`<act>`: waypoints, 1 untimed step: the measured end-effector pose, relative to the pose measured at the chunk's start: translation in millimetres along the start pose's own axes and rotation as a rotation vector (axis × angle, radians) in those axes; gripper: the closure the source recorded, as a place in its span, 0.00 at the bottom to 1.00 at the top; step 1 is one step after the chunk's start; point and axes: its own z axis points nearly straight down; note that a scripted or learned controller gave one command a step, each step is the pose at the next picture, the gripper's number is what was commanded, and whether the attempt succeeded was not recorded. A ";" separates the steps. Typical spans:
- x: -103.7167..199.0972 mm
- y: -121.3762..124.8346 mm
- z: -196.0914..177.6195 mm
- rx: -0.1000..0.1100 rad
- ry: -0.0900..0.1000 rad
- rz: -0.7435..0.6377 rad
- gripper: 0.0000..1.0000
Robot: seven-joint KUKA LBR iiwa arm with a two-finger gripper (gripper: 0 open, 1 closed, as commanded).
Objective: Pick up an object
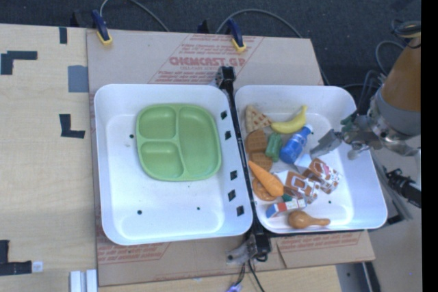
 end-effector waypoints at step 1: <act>21.6 40.3 126.3 -0.001 -0.002 0.001 0.00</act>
